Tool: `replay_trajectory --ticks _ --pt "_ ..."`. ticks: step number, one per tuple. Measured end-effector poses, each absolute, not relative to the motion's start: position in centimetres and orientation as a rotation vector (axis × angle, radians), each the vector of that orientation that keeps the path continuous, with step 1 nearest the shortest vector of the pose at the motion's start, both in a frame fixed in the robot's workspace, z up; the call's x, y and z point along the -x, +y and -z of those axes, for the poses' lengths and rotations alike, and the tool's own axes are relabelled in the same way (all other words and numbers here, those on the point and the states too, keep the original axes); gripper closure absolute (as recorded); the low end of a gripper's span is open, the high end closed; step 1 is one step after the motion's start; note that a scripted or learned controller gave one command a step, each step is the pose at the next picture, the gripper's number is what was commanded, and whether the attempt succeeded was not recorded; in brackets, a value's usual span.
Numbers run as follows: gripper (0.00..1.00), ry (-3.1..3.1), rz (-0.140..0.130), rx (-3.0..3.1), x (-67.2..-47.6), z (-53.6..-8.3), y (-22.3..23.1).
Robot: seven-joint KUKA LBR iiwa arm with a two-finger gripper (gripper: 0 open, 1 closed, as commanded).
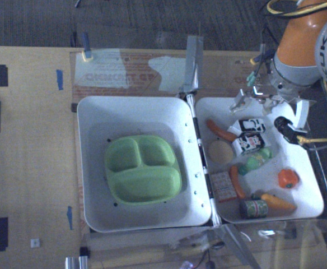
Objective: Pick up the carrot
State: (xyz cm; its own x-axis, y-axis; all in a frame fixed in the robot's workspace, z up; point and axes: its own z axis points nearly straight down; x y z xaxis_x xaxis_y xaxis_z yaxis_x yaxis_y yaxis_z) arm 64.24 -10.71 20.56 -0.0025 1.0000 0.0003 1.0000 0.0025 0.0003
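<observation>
So the arm [303, 43] hangs over the right bin's [314, 175] far corner, wrist pointing down. Can't tell what the gripper [257, 101] is doing. Carrot [278, 202] lies near the front edge, beside a can [253, 208].

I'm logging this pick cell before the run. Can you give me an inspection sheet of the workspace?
Surface: wooden bench bearing two white bins, left bin and right bin.
Job's things: carrot lies in the right bin's near corner, beside a can.
Clutter: green tray in the left bin; sausage, carton, green bottle, orange pepper in the right.
Pincer: pincer over the right bin's far edge, away from the carrot.
Cables: yellow cable above the arm.
Surroundings: dark floor; blue tape on the bench.
</observation>
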Motion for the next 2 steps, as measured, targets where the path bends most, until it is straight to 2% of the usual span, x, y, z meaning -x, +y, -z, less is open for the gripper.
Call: replay_trajectory --ticks 1,2 --pt "0.00 -2.210 0.000 2.233 -55.7 -28.5 -15.2" --pt "0.00 -2.310 0.001 2.131 -54.5 -16.2 -21.7"
